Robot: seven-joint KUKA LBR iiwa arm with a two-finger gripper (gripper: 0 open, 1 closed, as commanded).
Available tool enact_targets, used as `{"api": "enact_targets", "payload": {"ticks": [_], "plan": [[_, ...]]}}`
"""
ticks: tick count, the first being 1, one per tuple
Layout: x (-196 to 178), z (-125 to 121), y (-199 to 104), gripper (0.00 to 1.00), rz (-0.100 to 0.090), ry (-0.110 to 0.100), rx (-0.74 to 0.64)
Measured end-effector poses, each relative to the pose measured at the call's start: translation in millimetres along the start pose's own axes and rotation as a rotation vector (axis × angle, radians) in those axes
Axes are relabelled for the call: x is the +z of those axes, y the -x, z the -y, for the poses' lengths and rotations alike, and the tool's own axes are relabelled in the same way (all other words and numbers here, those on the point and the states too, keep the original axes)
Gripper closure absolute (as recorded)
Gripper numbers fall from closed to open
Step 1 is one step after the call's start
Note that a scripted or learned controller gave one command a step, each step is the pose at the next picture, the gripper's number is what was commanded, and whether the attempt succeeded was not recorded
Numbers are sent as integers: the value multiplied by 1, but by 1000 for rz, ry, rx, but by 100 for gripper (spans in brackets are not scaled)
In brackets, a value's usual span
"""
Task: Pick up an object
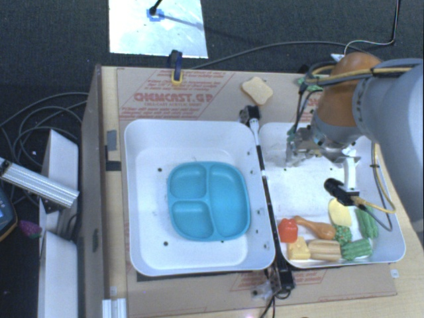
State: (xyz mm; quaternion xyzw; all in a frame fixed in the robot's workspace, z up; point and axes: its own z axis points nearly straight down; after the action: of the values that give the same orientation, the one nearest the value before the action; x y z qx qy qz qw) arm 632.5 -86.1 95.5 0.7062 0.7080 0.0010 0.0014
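The claw (pixel 296 152) hangs low over the far end of the right bin (pixel 291 194), close to the wall that bin shares with the left bin (pixel 149 151). The bin floor right under and around it is bare white. Whether the claw is wide or narrow cannot be told from this angle, and nothing can be seen held in it.

The things to pick lie in a cluster at the near end of the same bin, well apart from the claw and on its camera side. Closest to the claw's line is a red toy (pixel 287 230), almost straight toward the camera from it. An orange toy (pixel 317 227) touches the red one on the arm's side. Just past those, against the near wall, sit a yellow wedge (pixel 299 249) and a tan roll (pixel 324 249) side by side. Further toward the arm's side are a pale yellow piece (pixel 339 212), a green floret (pixel 342 234) and a green pod (pixel 358 248).

On the claw's other side, across the shared wall, a blue divided plate (pixel 209 201) lies flat in the left bin. Beyond the claw, outside both bins, a tan sponge (pixel 257 90) rests on the bench.
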Motion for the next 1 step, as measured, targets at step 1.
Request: {"api": "enact_targets", "payload": {"ticks": [1], "plan": [[-11, -1, 0, 100, 0, 3, -1]]}}
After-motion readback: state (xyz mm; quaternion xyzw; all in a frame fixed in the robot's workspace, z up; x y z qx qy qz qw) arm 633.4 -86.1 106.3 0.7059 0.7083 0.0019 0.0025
